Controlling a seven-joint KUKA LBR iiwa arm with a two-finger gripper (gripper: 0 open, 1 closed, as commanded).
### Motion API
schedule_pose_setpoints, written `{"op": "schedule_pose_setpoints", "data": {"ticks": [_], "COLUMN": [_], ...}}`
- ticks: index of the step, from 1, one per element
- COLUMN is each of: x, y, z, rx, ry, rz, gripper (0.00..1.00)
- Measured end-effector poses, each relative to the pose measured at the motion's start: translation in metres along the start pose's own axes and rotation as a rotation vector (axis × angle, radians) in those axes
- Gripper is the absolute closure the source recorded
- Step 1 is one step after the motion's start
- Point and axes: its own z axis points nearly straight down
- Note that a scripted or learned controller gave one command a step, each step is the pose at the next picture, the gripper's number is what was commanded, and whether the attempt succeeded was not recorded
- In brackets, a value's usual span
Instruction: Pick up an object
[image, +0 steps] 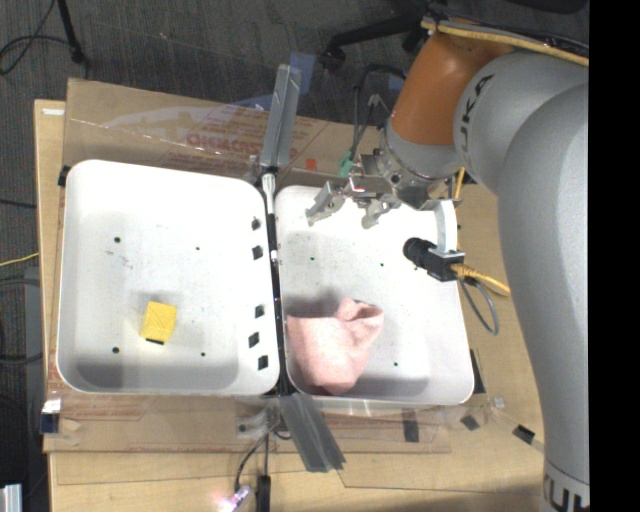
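So the gripper (348, 206) is spread open with nothing in it, up at 12 o'clock of the right bin (440, 330). Pink cloth (335, 345) sits at 7 o'clock; probably light and floppy, I'd pinch its raised fold.

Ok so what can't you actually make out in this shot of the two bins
- Claw, camera view: too small and blurred to tell what state it is in.
- Pink cloth: bunched, so its own folds hide whatever lies beneath it.
- Yellow block: too small to read its material.
- Arm: cut off by the right edge.
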Motion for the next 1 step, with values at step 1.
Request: {"op": "schedule_pose_setpoints", "data": {"ticks": [1], "x": [-0.0033], "y": [-0.0193], "z": [0.1110], "rx": [-0.006], "ry": [-0.005], "rz": [-0.274], "gripper": [0.00]}}
